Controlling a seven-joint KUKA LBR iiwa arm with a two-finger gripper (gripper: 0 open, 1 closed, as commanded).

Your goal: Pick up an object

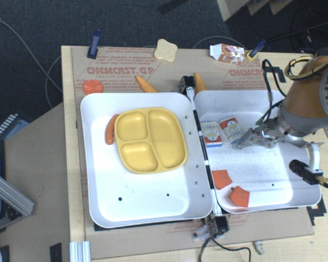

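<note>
You have bare floor across the right bin (pixel 273 171) middle; two orange blocks (pixel 231 188) crowd its near-left corner. The arm reaches in from the right, gripper (pixel 250 138) low beside the small carton (pixel 230 129); you cannot tell its finger state.

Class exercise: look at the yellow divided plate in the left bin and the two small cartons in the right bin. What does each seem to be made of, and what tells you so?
Yellow divided plate: probably moulded plastic, one even colour, smooth rounded rims, soft sheen. Cartons: likely printed card or thin paperboard, with flat faces, sharp folds and red and blue print on white. Both are judged by look alone.
</note>
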